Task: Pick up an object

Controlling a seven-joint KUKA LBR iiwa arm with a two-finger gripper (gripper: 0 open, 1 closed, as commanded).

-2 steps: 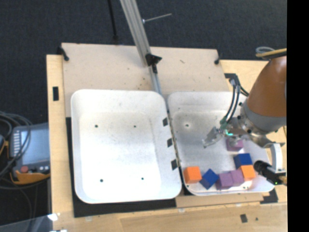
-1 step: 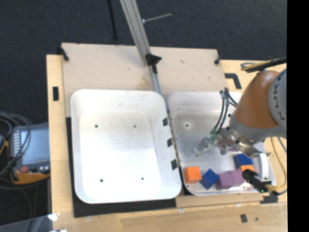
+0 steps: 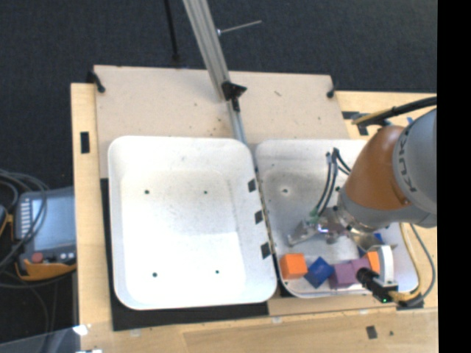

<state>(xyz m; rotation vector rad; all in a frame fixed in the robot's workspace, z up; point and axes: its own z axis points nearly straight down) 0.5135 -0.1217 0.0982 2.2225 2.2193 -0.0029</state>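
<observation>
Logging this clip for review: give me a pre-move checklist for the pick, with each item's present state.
1. Objects lie in the right bin: ok; an orange block, a blue block and a purple block sit along its near edge.
2. Claw over that bin: ok, low above the floor.
3. Claw lined up with a block: not ok; it sits behind the row, above the gap between orange and blue.
4. Something between the fingers: cannot tell.
5. Blocks spaced for a clean grasp: not ok; blue and purple touch.
6. Purple block reachable: cannot tell; the arm covers part of it.
</observation>
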